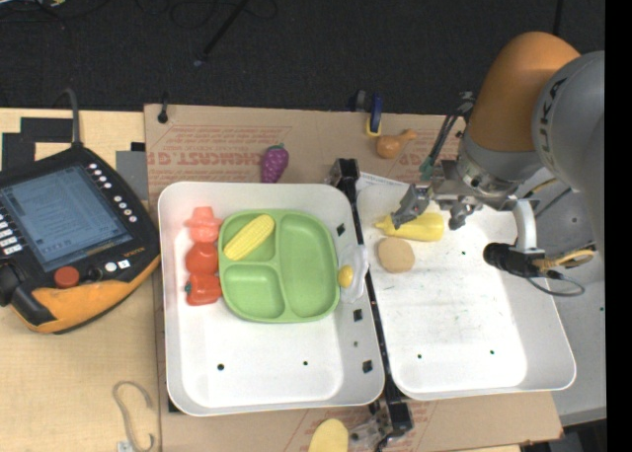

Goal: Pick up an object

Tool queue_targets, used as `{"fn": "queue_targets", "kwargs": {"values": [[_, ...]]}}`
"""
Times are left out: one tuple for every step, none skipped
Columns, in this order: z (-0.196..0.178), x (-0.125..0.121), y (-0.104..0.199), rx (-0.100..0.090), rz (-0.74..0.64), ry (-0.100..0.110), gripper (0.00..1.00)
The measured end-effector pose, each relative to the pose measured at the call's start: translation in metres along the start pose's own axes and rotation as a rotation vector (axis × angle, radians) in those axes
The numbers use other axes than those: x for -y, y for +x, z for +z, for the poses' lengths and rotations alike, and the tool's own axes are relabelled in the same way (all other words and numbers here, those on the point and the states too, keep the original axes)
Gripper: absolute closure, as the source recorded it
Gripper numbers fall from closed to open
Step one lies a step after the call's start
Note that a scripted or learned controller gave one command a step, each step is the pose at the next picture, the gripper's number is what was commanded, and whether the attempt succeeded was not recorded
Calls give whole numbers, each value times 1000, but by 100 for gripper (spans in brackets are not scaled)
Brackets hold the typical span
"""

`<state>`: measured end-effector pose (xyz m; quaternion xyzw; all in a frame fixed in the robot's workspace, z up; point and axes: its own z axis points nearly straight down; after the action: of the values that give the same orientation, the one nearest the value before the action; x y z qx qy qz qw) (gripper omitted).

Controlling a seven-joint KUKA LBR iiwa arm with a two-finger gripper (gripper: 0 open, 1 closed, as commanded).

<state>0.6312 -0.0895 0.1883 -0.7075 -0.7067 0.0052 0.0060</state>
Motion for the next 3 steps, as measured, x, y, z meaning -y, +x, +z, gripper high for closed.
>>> {"fn": "queue_targets", "kwargs": {"values": [[-8, -3, 0, 1, -2, -15, 0], [50, 7, 4, 0, -3, -8, 0], [104, 7, 7, 0, -2, -9, 0]]}}
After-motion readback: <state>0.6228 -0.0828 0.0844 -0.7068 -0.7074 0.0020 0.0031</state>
